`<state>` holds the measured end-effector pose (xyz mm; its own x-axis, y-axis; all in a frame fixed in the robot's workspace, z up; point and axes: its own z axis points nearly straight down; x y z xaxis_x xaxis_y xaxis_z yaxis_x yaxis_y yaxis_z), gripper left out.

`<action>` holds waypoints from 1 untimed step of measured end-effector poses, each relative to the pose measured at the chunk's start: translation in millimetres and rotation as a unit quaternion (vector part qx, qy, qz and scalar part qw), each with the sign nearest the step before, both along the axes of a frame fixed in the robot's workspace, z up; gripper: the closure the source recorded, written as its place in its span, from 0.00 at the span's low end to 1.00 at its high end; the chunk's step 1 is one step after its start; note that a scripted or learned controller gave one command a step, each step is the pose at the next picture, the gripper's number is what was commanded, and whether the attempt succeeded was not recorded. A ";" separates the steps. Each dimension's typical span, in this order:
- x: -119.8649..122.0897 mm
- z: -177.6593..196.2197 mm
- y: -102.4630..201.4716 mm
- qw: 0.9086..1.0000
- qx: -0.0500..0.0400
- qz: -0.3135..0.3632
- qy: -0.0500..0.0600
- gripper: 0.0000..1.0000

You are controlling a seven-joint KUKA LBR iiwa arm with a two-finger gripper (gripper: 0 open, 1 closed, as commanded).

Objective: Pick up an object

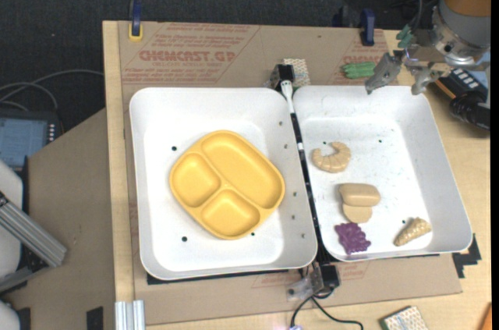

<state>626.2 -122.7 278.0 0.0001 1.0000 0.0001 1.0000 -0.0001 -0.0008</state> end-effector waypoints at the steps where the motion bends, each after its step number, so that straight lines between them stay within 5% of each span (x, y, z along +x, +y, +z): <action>1: -105.9 15.5 -37.8 1.000 0.001 -0.001 0.003 0.00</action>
